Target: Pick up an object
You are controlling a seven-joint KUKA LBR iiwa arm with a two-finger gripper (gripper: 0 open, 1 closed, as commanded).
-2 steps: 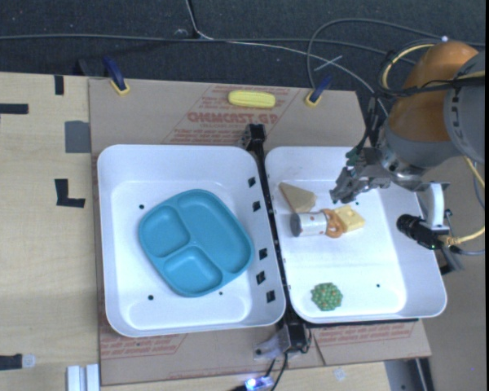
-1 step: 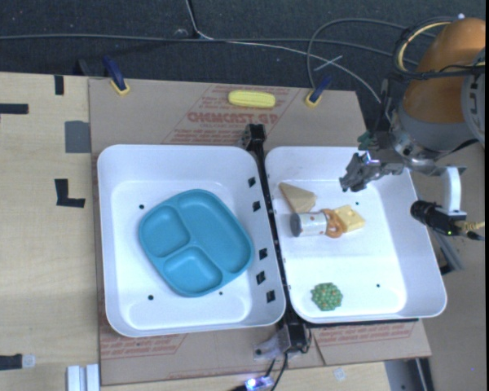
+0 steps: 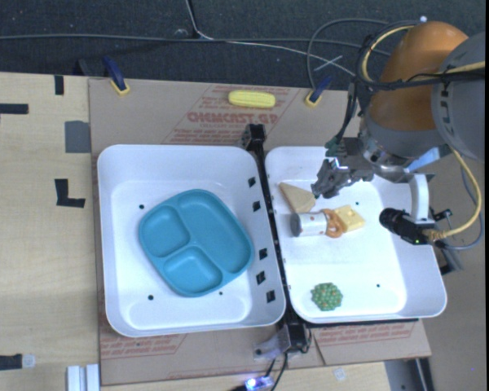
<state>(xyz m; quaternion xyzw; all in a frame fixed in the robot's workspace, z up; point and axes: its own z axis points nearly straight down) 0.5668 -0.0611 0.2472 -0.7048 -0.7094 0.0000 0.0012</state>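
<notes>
Nearest the camera, a bumpy green ball [image 3: 327,296] sits low in the right bin [image 3: 391,292]. To the left, the left bin [image 3: 122,243] holds a blue divided tray [image 3: 196,241]. Rightward lie a tan wedge [image 3: 294,196], a white cylinder [image 3: 307,222] and a yellow-orange toy [image 3: 343,221]. The wedge looks light, stiff and easiest pinched across its flat sides. The gripper [image 3: 326,182] hangs just beside it; whether it is open cannot be told.

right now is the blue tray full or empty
Empty. The blue tray lies flat in the left bin, and all three of its compartments show bare blue plastic.
</notes>
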